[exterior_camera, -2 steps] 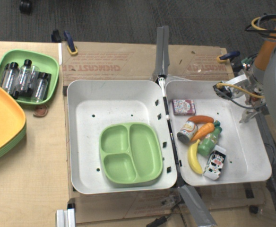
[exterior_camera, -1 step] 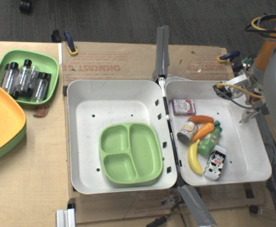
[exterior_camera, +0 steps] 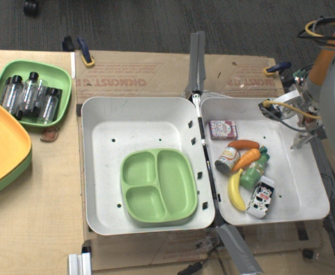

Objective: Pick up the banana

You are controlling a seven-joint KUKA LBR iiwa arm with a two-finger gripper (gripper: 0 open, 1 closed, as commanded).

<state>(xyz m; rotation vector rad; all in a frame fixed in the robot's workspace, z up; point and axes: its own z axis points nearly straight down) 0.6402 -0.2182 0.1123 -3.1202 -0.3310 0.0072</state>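
Observation:
The yellow banana (exterior_camera: 235, 191) lies in the right bin (exterior_camera: 305, 202), near its front left, curved along the bin's left wall. It touches a green bottle (exterior_camera: 253, 173) on its right and lies just below a small can (exterior_camera: 227, 159). My gripper (exterior_camera: 303, 137) hangs at the right bin's far right side, well apart from the banana, with cables around the wrist. Nothing shows between its fingers.
Also in the right bin are a pink box (exterior_camera: 223, 129), two orange carrot-like pieces (exterior_camera: 245, 152) and a white, black-spotted carton (exterior_camera: 261, 199). The left bin (exterior_camera: 98, 153) holds a green divided plate (exterior_camera: 159, 185). Off to the left stand a green tray of bottles (exterior_camera: 32, 93) and orange plates (exterior_camera: 4, 148).

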